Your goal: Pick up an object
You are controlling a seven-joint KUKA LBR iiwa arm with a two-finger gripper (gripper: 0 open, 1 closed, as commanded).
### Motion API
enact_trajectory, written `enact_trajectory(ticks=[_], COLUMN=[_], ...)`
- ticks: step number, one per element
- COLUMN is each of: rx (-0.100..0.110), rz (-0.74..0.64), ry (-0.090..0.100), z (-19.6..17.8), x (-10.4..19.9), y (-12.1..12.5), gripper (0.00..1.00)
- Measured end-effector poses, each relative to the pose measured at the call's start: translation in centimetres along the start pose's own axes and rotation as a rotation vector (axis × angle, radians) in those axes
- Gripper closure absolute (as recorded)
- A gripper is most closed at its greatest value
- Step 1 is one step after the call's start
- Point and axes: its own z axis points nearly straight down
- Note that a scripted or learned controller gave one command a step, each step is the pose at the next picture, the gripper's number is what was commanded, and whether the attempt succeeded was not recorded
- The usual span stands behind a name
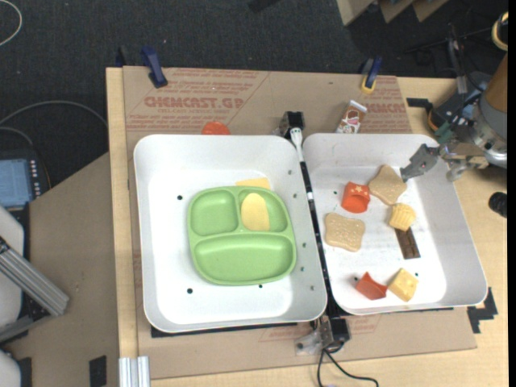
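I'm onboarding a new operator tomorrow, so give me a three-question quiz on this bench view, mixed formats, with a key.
1. True or false: the green divided plate lies in the left bin.
2. Multiple choice: which thing lies nearest the pincer in the right bin? A) the brown bar B) the tan toast piece C) the red block
3. Fill in: inside one of the plate's upper compartments rests a pale ______ oval piece.

Key: 1 true; 2 B; 3 yellow.
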Motion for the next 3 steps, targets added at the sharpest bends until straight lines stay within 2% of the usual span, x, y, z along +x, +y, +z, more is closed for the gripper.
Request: enact_trajectory(ticks=[1,2,3], rx=[0.007,-0.004,0.003], rz=[0.002,0.001,-0.004], ry=[0.001,-0.002,0.003], z=[15.2,13.2,14.4], x=[-2.1,-2.1,1.8], y=[0.5,0.8,1.1], gripper=[0.00,1.00,1.00])
